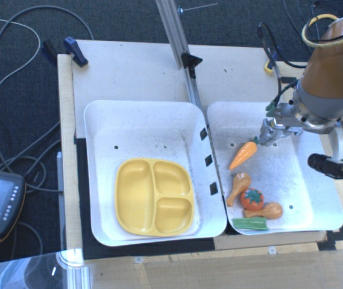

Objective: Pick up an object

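Carrot (243, 155) lies in right bin (316, 218), tip touching gripper (266, 135); gripper state: cannot tell. You'd judge it light, rigid, slick plastic; take hold across its thick middle.

Two bins sit side by side on the bench (129, 65): the left bin (99, 119) holds a divided tray (154, 196) in its near half, and the right bin (316, 209) holds the toy foods. In the right bin a carrot (243, 155) lies toward the middle, just beside the gripper (266, 136), which comes in from the right. Nearer the front edge lie a drumstick (238, 187), a tomato (252, 198) touching it, a gourd-shaped piece (270, 210) to the tomato's right, and a flat pod (250, 223) at the front rim.
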`<state>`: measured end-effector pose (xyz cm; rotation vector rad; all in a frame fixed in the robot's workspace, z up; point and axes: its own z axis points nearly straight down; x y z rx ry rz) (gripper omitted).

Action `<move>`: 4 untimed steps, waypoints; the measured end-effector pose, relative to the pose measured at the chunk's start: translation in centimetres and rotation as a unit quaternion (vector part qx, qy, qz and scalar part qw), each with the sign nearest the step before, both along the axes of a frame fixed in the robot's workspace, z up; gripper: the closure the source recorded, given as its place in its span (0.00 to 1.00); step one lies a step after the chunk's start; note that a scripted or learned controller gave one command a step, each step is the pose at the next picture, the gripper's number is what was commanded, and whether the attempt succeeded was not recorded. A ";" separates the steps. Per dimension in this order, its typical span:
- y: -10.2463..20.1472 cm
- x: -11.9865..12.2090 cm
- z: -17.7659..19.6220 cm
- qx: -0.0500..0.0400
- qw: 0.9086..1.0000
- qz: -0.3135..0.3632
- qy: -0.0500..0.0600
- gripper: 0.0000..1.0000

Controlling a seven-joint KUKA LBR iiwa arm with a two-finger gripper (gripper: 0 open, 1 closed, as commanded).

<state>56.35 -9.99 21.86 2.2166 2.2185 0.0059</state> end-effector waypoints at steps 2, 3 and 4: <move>5.0 0.5 5.4 0.001 1.000 0.003 0.002 1.00; 9.8 -0.3 3.4 0.002 1.000 0.003 0.006 1.00; 16.2 -1.0 2.6 0.002 1.000 0.003 0.006 1.00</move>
